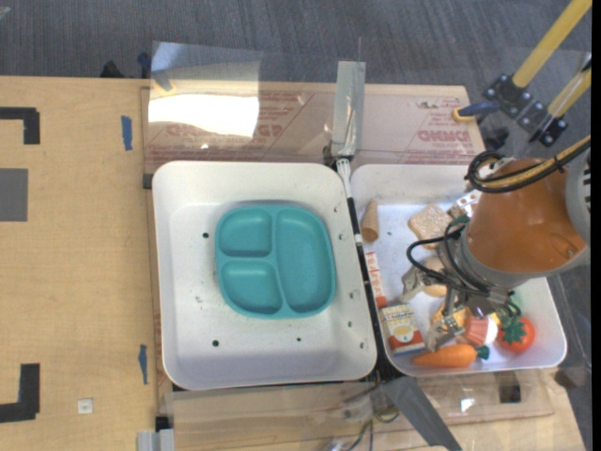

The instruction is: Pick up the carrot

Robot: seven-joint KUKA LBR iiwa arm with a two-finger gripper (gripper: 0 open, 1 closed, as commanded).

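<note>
I am hanging over the right bin (554, 350), my orange band above the wrist masking much of its middle, and my gripper (457, 316) is reaching down among the toy food crowded toward that bin's near edge. Whether my jaws are spread or pressed together I cannot tell, because cables and my own wrist are covering them from above. The carrot (445, 356) is lying on its side right along the near wall of the right bin, its pointed end aiming toward the divider between the bins, and it is resting free on the bin floor, just below my gripper. I am judging that I am coming in from above because the carrot is hemmed in: a small carton (399, 326) is sitting just beside its tip, a tomato-like red piece (517, 333) is sitting near its thick end toward the near right corner, and the wall is pressing close behind it. A slice of bread (430, 221) and a brown cone-shaped piece (369, 220) are lying toward the far edge, well apart from my work. In the left bin (178, 252) a teal divided plate (277, 259) is sitting in the middle, perhaps waiting as a place for food.
</note>
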